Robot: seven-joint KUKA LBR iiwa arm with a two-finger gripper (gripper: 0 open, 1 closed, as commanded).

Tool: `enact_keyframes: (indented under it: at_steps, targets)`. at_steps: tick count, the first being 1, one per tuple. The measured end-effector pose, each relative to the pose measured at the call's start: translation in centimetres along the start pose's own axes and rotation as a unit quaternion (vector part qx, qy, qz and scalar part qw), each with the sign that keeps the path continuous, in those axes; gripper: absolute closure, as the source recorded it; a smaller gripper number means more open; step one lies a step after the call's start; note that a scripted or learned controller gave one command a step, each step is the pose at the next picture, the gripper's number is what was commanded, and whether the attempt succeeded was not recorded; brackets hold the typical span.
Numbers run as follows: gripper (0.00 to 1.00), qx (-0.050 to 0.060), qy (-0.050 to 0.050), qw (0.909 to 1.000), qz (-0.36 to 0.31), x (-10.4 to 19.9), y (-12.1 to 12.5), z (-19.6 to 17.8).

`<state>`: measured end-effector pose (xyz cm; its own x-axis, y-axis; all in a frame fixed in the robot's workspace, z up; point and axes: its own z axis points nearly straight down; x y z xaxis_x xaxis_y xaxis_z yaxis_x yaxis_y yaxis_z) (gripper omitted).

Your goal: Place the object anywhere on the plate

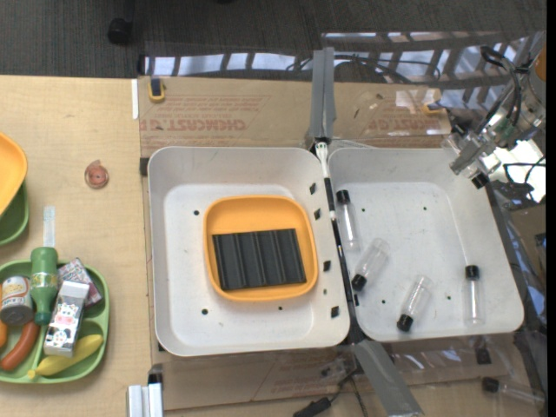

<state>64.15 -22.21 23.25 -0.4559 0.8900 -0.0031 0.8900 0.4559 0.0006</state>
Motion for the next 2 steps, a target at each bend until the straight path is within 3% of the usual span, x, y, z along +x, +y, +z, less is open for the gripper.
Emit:
enact_keyframes:
  at_steps: [1,2]
  targets:
    - [1.00,0.000,0.001,0.9981,-0.061,-0.7,1.6,4.5]
    - [1.00,0.001,0.001,0.9953,-0.097,0.3,2.1,4.4]
